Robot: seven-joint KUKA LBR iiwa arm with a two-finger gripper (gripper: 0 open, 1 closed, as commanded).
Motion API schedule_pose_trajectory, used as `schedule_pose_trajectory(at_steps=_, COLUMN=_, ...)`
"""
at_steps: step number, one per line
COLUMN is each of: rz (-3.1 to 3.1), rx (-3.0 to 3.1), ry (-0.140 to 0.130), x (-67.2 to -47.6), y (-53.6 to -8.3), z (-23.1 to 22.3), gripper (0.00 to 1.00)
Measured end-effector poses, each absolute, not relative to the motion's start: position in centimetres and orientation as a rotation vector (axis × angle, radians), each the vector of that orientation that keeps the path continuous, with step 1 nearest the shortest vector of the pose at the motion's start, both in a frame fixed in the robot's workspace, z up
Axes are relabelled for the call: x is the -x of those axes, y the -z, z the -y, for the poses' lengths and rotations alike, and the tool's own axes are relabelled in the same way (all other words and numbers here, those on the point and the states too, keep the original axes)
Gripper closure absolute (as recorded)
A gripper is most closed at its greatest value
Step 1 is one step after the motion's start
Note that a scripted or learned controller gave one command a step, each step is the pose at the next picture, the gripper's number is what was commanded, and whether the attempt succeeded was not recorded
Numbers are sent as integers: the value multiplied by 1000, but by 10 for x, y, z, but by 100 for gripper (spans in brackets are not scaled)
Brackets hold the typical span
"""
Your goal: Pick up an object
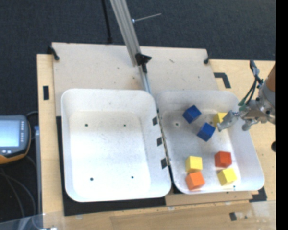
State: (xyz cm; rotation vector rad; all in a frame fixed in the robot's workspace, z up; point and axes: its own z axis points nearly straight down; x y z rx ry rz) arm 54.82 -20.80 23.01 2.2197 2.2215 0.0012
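The gripper [230,120] hangs low over the far right part of the right bin [257,169], and a yellow block [219,117] sits right under its tip. I can't tell how the gripper is set, or if it has that block at all — too small to see from here.

Two blue blocks are close by on the left: one [192,113] farther off and one [206,132] nearer, just beside the yellow one. Down at the near end sit a red block [222,159], two more yellow blocks [194,164] and [227,176], and an orange block [195,180]. The left bin [69,128] has only specks in it.

What could go wrong? I'd guess the nearer blue block gets bumped, since it sits so close — or the yellow one slips out and slides toward the bin wall.
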Motion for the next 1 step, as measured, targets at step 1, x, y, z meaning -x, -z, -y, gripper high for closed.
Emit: schedule_pose_trajectory(at_steps=1, rz=-2218, rx=-2208, ry=-7, x=-578, y=-351, z=208, gripper=0)
